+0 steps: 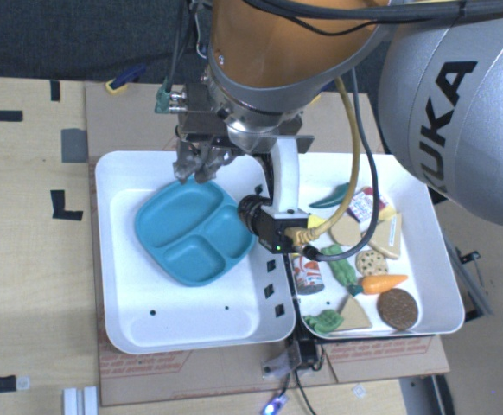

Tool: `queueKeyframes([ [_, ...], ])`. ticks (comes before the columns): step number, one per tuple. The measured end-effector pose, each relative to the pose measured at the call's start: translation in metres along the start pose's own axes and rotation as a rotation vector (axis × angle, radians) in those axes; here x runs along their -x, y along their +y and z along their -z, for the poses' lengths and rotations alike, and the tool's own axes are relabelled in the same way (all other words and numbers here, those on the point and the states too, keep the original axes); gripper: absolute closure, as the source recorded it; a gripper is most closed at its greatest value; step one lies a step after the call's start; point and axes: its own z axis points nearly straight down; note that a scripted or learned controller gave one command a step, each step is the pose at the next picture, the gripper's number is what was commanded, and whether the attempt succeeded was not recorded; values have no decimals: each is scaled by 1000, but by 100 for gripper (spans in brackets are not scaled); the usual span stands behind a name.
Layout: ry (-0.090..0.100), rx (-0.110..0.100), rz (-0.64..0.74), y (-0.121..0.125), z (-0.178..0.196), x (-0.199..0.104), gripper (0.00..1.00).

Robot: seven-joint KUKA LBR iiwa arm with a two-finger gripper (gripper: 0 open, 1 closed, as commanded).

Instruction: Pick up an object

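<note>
Gripper [196,169] above blue divided tray [196,232], left bin [117,258]
Tray is seen lying flat, long axis diagonal, far rim directly beneath fingertips; finger state cannot be told; nothing is seen held

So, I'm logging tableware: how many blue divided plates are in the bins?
1. The blue divided plate lies in the left bin, toward its back right, just below the hand. The arm may hide others.
</note>
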Motion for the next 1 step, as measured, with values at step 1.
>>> queueKeyframes([
  [1, -9, -19, 1, -1, -1, -1, 100],
])
